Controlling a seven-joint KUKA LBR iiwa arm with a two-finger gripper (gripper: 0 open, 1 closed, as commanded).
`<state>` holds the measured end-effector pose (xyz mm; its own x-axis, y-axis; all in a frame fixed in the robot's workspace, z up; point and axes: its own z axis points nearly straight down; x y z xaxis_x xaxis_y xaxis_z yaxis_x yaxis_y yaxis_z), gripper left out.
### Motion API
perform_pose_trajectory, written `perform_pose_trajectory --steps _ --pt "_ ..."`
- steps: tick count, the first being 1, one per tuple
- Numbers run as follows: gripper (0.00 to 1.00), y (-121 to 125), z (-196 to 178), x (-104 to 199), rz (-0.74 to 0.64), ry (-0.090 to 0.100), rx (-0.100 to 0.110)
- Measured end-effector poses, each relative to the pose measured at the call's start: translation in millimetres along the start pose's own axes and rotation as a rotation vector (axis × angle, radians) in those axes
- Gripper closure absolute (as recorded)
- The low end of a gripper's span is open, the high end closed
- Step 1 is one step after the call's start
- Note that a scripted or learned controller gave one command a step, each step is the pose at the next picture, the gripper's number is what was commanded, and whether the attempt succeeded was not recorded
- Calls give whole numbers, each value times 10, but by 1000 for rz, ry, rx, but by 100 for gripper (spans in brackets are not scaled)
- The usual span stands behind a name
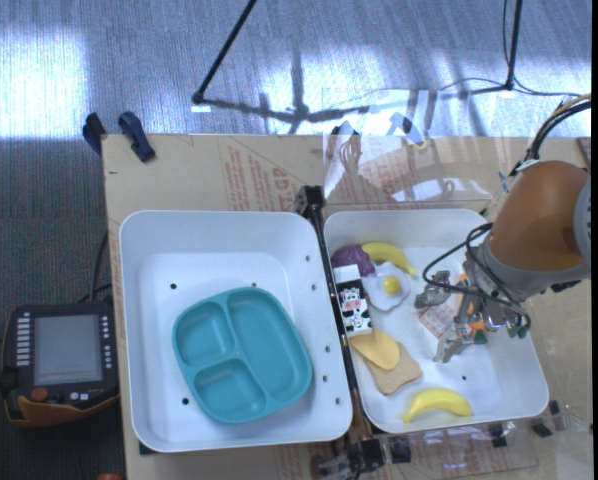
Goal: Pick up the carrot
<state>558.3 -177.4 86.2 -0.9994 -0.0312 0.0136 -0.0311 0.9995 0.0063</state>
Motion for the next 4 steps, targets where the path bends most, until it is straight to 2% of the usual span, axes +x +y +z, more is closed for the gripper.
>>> perform_pose_trajectory --steps 1,3,4 --pt "100 14 -169 -64 -7 -16 4" --pt "100 52 -366 -96 -20 -22 3" --pt "100 -199 -356 120 36 -15 4"
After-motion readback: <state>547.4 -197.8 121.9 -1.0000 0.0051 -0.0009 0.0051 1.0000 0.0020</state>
